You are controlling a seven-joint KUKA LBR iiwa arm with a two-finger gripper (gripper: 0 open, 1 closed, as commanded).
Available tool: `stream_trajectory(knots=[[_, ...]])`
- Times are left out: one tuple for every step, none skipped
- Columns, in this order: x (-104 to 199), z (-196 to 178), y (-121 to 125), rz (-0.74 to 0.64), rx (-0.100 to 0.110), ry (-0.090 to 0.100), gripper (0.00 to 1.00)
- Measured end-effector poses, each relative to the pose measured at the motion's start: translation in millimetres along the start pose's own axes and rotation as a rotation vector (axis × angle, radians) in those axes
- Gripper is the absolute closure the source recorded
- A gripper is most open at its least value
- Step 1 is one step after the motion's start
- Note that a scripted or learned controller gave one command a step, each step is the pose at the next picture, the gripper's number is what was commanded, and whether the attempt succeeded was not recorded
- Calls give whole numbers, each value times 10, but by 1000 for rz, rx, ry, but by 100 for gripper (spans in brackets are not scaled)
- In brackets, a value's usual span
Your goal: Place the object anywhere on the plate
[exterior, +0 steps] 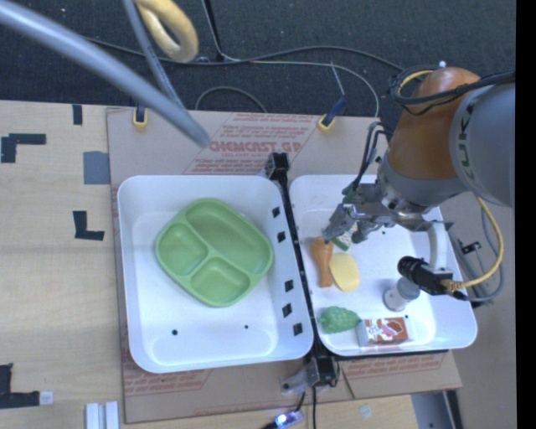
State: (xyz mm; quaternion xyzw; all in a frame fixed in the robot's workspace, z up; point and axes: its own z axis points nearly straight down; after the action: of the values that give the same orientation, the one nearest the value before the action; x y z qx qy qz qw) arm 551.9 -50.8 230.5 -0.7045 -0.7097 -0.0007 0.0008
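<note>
Cardboard sheet (251, 142) under the bins carries red print; reads roughly "CHEMCAST G.P.", the lines above and below it too small to read. More red print along the cardboard's front edge, illegible. Arm housing (494, 142) shows white letters, "KU" visible, rest cut off at the frame edge.

Gripper (345, 228) sits over the right bin (452, 327), near its back-left area. Fingers are a dark cluttered mass from this angle; can't tell if they're apart or together, and nothing is visibly clamped between them.

Just below the fingertips: an orange carrot-like piece (322, 261) lying lengthwise, with a pale yellow rounded piece (344, 272) touching its right side. Can't tell whether the fingers contact either one. Further below, toward the front of the bin: a green leafy piece (338, 319), and right of it a small packet (384, 331) with a red and white label, text unreadable.

Green plate (214, 250), three compartments, is well left of the fingers in the left bin (134, 276), across the black divider (289, 251). Nothing on it.

Right of the fingers: a grey cylinder with a black fitting (414, 276) hanging off the wrist, cables looping around the orange band (427, 126).

Blurred grey bar (100, 63) crosses the top left, out of focus, with a yellowish loop (167, 25) partly cut off at the top edge.
</note>
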Motion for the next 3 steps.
stream_trajectory(knots=[[601, 49, -126, 0, 3, -1, 100], [1226, 117, -112, 0, 3, -1, 100], [1713, 108, -247, 0, 3, -1, 100]])
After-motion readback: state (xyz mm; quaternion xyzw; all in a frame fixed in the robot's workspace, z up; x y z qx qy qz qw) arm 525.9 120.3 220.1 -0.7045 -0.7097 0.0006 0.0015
